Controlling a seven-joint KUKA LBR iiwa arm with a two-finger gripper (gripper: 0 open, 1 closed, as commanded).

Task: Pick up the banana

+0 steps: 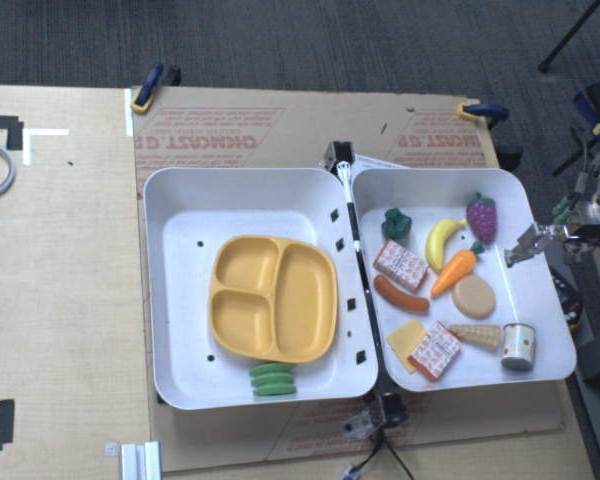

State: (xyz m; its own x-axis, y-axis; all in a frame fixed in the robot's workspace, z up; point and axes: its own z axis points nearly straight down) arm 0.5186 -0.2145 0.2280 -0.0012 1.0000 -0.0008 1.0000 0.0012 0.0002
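The robot's metal two-finger hand (pixel 525 248) hovers at the right rim of the right-hand shallow white bin (pixel 540 363); whether it is open or closed cannot be told. Well to its left, the curved yellow plastic banana (pixel 441 240) lies in that bin, between a purple grape bunch (pixel 482 217) and an orange carrot (pixel 454 272).

Lab bench (pixel 60 268), clamped cardboard (pixel 310 128)
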